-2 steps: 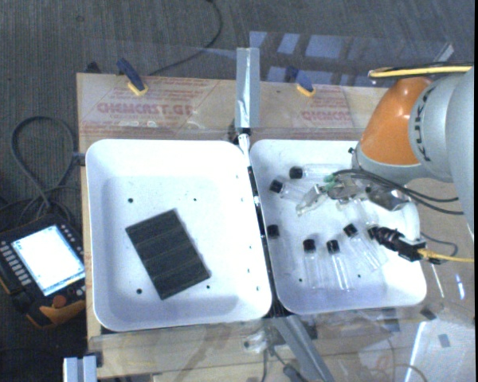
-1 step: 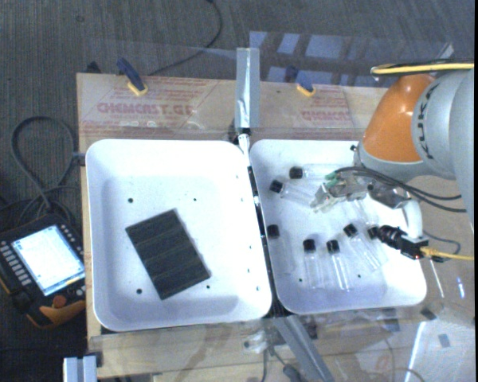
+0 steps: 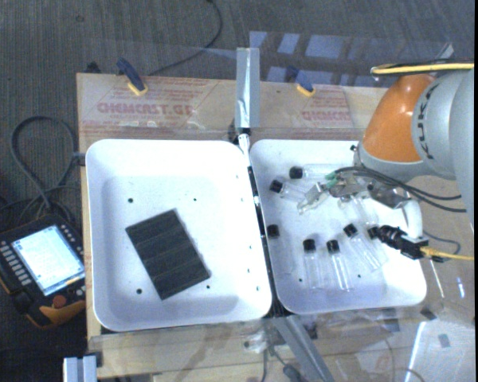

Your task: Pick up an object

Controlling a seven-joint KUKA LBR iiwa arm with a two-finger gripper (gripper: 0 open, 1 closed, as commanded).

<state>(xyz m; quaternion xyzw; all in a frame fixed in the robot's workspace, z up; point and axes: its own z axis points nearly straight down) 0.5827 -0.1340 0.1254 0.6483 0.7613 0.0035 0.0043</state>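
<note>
Nothing looks picked up yet: the two-finger gripper (image 3: 315, 196) hangs low in the right white bin (image 3: 414, 289), and whether its fingers are spread or closed on anything I cannot tell. Just beside it, right of centre, a clear black-capped vial (image 3: 291, 188) lies flat, cap toward the left, long axis roughly horizontal.

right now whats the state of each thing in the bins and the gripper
black ridged panel: lying flat, askew, in the left bin
clear vials with black caps: lying on their sides, scattered in the right bin
gripper: low over the right bin's upper part, among the vials
handheld screen: lit, left of the bench
</note>
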